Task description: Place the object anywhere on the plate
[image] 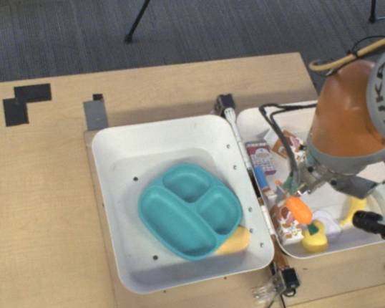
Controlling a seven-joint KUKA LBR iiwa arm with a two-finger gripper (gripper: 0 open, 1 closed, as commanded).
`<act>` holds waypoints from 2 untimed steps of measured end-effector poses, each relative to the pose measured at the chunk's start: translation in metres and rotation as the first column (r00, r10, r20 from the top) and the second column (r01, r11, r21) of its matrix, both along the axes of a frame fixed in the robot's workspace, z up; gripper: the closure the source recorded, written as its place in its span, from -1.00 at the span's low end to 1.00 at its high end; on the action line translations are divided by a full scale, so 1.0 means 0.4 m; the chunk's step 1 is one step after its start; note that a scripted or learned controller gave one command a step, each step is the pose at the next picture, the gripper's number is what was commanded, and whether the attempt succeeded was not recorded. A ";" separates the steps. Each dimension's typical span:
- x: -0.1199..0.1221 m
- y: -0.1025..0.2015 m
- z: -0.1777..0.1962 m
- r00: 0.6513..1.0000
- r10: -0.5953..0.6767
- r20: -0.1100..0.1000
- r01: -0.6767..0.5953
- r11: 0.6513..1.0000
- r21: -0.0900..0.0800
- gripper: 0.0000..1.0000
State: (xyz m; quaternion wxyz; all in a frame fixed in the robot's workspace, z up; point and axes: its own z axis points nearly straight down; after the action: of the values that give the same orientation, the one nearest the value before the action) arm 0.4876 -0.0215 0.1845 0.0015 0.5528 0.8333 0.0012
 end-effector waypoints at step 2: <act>0.097 0.329 -0.002 0.993 -0.118 -0.004 0.118 0.993 0.000 1.00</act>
State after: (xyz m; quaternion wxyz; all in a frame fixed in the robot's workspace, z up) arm 0.5263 0.1101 0.1839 -0.0001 0.6012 0.7991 0.0004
